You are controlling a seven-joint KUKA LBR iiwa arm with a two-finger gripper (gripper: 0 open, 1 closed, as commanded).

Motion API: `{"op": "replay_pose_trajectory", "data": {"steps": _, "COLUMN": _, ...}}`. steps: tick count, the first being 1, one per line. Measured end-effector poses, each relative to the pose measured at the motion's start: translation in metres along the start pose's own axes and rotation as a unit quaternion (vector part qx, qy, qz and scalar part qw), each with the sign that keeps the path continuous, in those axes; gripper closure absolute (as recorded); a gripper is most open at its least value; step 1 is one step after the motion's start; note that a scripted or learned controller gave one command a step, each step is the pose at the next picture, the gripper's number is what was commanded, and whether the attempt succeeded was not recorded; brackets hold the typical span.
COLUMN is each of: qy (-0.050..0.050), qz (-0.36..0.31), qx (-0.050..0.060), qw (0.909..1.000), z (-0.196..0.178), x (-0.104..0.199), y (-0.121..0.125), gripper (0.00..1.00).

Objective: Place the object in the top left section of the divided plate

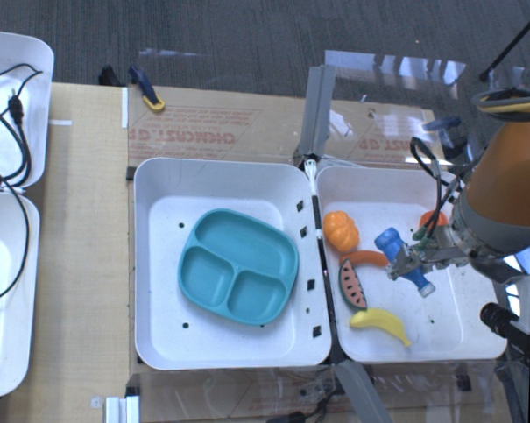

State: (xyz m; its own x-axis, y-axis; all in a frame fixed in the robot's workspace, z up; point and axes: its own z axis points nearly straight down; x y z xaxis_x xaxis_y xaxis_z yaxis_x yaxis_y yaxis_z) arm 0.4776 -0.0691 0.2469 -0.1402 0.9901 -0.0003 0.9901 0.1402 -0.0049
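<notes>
A teal divided plate [238,266] lies tilted in the left bin [154,245], with one long section toward the upper left and two smaller ones toward the lower right; nothing is on it. My gripper [413,267] hangs low over the right bin [470,333], right beside a blue object [388,241] and partly covering it. Around it lie an orange pumpkin-like toy [340,230], a carrot [365,258], a watermelon slice [352,285] and a banana [381,323]. A small orange item [431,220] peeks out behind the wrist.
A raised rim with black clips [314,243] separates the two bins. The arm's grey and orange body [507,186] overhangs the right bin's far right side. White trays with black cables [9,151] stand at the far left. A blue and yellow tool [146,89] lies on the bench behind.
</notes>
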Motion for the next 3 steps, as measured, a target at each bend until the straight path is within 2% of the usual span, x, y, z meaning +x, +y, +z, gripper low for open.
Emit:
{"op": "replay_pose_trajectory", "data": {"steps": 1, "qy": 0.000, "qz": -0.052, "qx": 0.002, "qw": 0.9986, "z": 0.026, "x": 0.077, "y": 0.022, "gripper": 1.00}}
{"op": "replay_pose_trajectory", "data": {"steps": 2, "qy": 0.000, "qz": -0.103, "qx": 0.001, "qw": 0.9947, "z": 0.050, "x": 0.075, "y": 0.010, "gripper": 1.00}}
{"op": "replay_pose_trajectory", "data": {"steps": 3, "qy": -0.001, "qz": -0.170, "qx": 0.001, "qw": 0.9855, "z": 0.058, "x": 0.158, "y": 0.022, "gripper": 1.00}}
